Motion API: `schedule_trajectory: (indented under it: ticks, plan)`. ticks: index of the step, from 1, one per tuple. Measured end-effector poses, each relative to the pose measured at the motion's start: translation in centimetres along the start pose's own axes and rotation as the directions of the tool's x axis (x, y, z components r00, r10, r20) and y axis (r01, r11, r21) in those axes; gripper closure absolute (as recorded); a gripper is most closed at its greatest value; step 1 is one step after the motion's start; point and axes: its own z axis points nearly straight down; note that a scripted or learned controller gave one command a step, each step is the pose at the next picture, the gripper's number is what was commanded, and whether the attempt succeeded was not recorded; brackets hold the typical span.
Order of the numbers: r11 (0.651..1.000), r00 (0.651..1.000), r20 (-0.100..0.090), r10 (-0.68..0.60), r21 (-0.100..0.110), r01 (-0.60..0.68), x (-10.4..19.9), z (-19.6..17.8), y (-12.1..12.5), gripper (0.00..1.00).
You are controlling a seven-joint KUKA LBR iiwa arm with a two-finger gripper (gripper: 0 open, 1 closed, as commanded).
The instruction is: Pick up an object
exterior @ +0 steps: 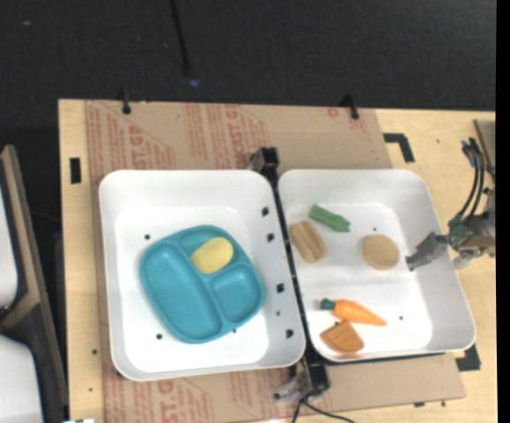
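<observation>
Grey metal pincer (pixel 425 252) at right white bin's (pixel 444 315) right wall, state unclear, just beside round tan biscuit-like disc (pixel 380 252).

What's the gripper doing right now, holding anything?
Gripper: at the right bin's right edge, beside the round biscuit; nothing seen between its fingers, open or closed cannot be told.

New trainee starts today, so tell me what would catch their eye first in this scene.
The big blue divided plate in the left bin, with a yellow piece in one compartment. Then the bright orange carrot in the right bin, and the gripper at that bin's right side.
</observation>
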Motion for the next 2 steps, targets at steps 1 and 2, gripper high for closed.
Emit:
schedule_trajectory:
  ticks: [1, 2]
  plan:
    - [1.000, 1.000, -0.004, -0.006, 0.009, 0.006, 4.9, 11.7, 10.6, 0.00]
    - [1.000, 1.000, -0.001, -0.005, 0.001, 0.005, 9.5, 13.9, 17.8, 0.00]
